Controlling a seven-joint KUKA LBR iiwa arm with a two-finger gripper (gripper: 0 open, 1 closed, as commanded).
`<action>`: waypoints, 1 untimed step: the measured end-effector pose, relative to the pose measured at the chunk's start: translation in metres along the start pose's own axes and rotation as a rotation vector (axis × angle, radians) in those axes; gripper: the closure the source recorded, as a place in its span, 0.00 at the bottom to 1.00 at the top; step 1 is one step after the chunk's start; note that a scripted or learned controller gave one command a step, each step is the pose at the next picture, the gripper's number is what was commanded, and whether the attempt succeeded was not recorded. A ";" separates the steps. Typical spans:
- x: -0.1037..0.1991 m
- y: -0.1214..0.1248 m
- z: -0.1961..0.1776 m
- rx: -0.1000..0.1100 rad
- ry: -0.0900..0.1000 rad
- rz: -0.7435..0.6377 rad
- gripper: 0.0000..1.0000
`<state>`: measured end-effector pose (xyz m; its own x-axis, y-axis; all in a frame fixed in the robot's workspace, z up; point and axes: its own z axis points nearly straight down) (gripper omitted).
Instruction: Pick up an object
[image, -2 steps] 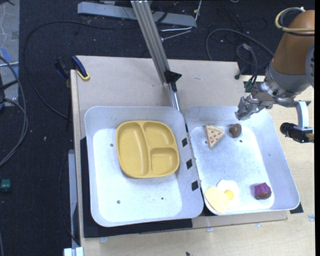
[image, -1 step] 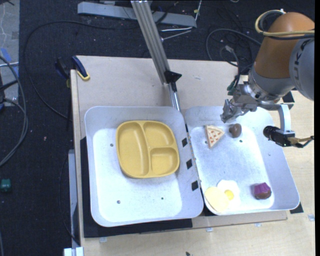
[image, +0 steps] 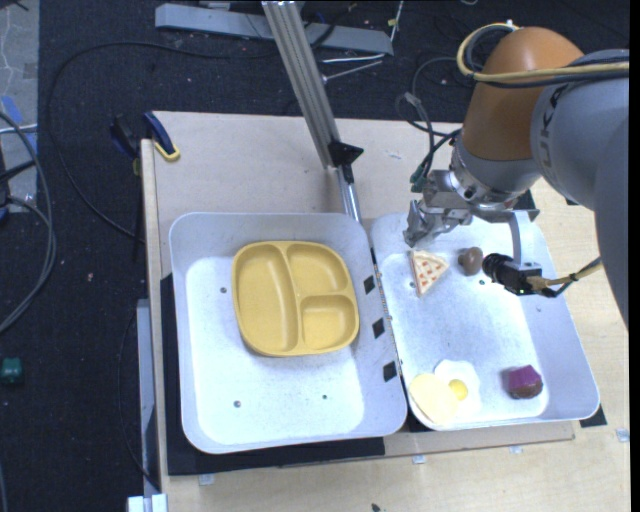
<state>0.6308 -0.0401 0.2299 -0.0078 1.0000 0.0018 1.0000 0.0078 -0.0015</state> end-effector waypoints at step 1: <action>0.054 -0.001 -0.010 -0.003 0.000 -0.001 1.00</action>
<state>0.6296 0.0144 0.2403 -0.0084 1.0000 0.0018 1.0000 0.0084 0.0016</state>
